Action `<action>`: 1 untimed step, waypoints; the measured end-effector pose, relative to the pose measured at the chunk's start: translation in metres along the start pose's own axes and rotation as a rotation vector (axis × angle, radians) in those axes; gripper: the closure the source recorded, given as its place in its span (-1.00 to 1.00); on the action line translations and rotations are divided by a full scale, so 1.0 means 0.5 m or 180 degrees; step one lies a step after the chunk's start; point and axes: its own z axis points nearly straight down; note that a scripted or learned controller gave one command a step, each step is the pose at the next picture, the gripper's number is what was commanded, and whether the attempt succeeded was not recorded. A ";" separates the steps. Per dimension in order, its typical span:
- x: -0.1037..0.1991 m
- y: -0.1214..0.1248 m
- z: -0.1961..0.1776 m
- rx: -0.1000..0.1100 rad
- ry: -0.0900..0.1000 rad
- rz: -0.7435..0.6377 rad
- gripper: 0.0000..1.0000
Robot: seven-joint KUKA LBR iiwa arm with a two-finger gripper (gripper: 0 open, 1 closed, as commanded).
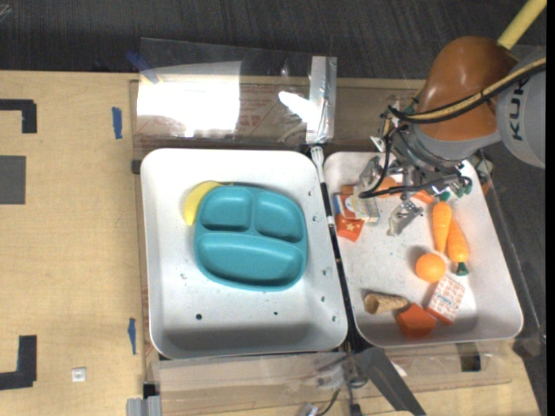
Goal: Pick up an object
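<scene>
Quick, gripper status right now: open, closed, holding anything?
Gripper: cannot be told; it sits low in the right bin, near the carrot.

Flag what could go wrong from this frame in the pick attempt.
The gripper hangs over the crowded back of the right bin, between a small orange-and-white packet and the carrot; it might clip either one or close on nothing. The carrot and the orange ball are rounded and could roll or slip away.

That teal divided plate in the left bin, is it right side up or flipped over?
Right side up. The teal plate shows its three hollow compartments facing the camera, lying flat in the left bin, partly covering a yellow object.
</scene>
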 end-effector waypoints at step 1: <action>0.071 -0.119 0.045 0.0035 -0.0062 -0.0158 -1.00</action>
